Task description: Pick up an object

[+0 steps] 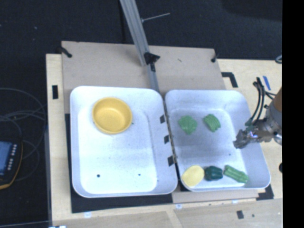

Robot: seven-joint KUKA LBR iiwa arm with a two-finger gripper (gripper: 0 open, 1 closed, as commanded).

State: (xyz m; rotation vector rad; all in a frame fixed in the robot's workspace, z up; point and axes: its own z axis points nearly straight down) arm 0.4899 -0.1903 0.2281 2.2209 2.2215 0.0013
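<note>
The right bin (228, 98) holds two light green pieces, one (187, 124) left of centre and one (212, 122) beside it. Along its front edge lie a yellow round piece (193, 175), a dark green piece (213, 173) and a light green elongated piece (235, 174). My gripper (243, 140) hangs over the bin's right side, above the floor and to the right of the upper green pieces. Nothing shows between its fingers.
A yellow bowl (112, 115) sits at the back left of the left bin (118, 175). A grey metal pole (137, 30) slants down to the divide between the bins. Cables (260, 99) trail near the wrist at the right.
</note>
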